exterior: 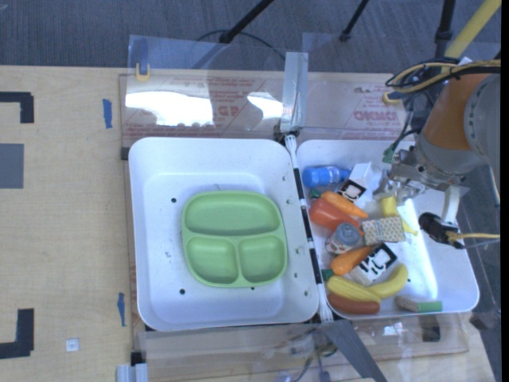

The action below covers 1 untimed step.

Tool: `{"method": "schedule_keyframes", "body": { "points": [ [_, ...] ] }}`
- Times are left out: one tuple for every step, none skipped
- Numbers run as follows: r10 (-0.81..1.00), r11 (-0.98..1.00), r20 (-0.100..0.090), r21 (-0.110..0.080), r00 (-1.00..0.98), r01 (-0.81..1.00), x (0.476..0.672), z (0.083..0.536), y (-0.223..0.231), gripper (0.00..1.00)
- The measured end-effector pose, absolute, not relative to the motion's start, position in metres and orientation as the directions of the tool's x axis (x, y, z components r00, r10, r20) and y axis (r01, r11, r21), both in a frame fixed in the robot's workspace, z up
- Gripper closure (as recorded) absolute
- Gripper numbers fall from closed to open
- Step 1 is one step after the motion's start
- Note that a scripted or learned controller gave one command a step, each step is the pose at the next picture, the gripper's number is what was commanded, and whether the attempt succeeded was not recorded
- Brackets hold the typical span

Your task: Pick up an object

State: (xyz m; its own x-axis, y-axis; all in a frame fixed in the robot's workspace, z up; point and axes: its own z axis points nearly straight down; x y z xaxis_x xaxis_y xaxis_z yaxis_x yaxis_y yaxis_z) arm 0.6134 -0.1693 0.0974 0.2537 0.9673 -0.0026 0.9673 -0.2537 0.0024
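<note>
light: bright, even, from above | glare: white patches on clear plastic panel (199, 102) behind left bin (151, 165) | shadows: soft, faint | focus: slightly soft overall

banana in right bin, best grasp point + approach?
Judging by its pose, grip the banana mid-body, across its narrow width, coming straight down. It lies flat along the bin's front, curved. Its left end touches the hot dog and the printed cube sits just above, so favour the right half.
</note>
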Motion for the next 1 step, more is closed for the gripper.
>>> {"method": "schedule_keyframes", "body": {
  "points": [
    [0.976, -0.218, -0.001, 0.002, 0.218, 0.976, 0.6038, 0.1962, -0.1918, 1.00]
  ]
}}
